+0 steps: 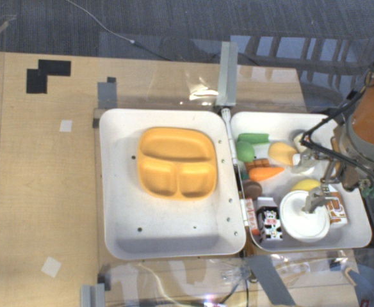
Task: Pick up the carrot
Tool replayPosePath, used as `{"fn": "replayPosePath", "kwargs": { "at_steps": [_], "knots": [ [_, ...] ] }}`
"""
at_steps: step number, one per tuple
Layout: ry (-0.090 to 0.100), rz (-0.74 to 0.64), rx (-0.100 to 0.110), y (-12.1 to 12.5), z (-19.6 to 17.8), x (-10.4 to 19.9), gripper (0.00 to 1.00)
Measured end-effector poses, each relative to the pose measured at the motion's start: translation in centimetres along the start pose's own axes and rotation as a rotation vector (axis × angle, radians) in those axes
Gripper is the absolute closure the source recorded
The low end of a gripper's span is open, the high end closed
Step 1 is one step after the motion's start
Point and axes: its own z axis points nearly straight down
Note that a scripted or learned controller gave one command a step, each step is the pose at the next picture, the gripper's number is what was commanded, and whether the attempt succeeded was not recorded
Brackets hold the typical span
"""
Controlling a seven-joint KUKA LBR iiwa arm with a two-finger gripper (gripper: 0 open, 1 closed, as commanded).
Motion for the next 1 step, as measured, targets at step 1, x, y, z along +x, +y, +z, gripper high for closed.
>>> {"fn": "replayPosePath", "kwargs": {
  "at_steps": [1],
  "knots": [
    [0.006, -0.121, -0.003, 0.37, 8.12, -6.25, 0.00]
  ]
}}
